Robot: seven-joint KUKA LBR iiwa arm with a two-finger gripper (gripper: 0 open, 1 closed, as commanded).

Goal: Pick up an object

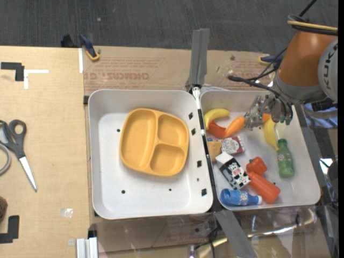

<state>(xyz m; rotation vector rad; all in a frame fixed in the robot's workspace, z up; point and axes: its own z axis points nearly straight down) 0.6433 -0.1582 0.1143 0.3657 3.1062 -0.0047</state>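
My gripper (270, 114) hangs over the upper right part of the right bin (309, 160), on the grey arm with its orange band (303, 58). Just below it lies a yellow banana-shaped toy (270, 135). To its left rests an orange carrot (235, 126), which lies on a red-orange pepper (216, 129), and beyond that is a second yellow banana (216, 113). The same bin holds a green bottle (285, 158), an orange-red bottle (263, 185), a blue bottle (239, 198), a black-and-white card (235, 173) and a red-and-white packet (231, 144).
The left bin (105, 160) holds a yellow divided plate (155, 142). Scissors (19, 150) lie on the wooden bench at far left. A blue clamp (88, 46) sits on the cardboard sheet (129, 71) behind the bins. A grey bar (199, 55) rises between the bins.
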